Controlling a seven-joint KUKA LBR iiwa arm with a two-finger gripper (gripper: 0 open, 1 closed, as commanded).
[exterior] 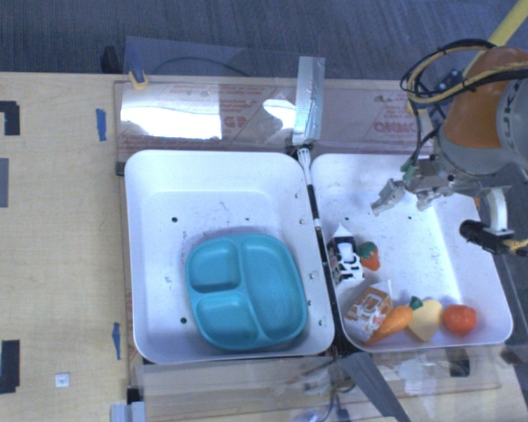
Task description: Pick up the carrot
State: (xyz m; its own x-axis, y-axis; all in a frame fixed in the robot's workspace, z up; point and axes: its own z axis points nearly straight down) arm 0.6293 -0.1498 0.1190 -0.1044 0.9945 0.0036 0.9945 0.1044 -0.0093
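Note:
The carrot (392,322), orange with a green top, lies near the front edge of the right bin (440,236). It rests between a clear wrapped packet (367,307) and a pale yellow fruit (427,318), touching both. My gripper (404,199) hangs over the back half of the right bin, well behind the carrot. Its fingers are spread open with nothing between them.
A red-orange round fruit (460,319) sits right of the yellow one. A black-and-white toy (343,258) and a small orange piece (369,258) lie by the bin's left wall. The left bin (158,200) holds a blue divided plate (245,291).

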